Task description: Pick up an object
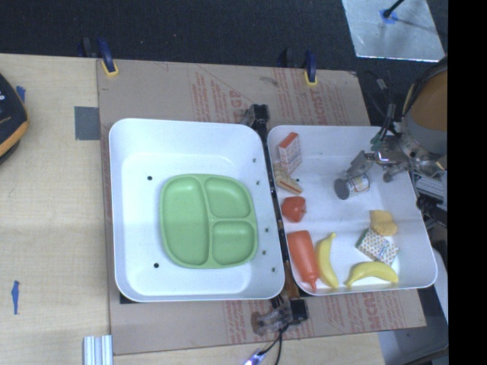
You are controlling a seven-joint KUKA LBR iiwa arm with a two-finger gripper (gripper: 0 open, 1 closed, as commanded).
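Observation:
My gripper (348, 184) hangs over the upper middle of the right bin (335, 144), reaching in from the right, above bare white floor. Nothing shows in it. To its left stand a small red and white carton (288, 150) and a tan cracker (288, 182), with a red tomato (294, 208) below them. Below right of the gripper lie a yellow-brown bread piece (383, 221) and a checkered packet (378, 245). Along the front of the bin lie an orange-red bottle shape (303, 255) and two yellow bananas (327, 261) (373, 274).
The left bin (129, 204) holds a green divided plate (208, 220). Both bins sit on a cardboard sheet (190, 90) clamped to the wooden bench. A dark orange-edged device (9, 116) lies at the far left.

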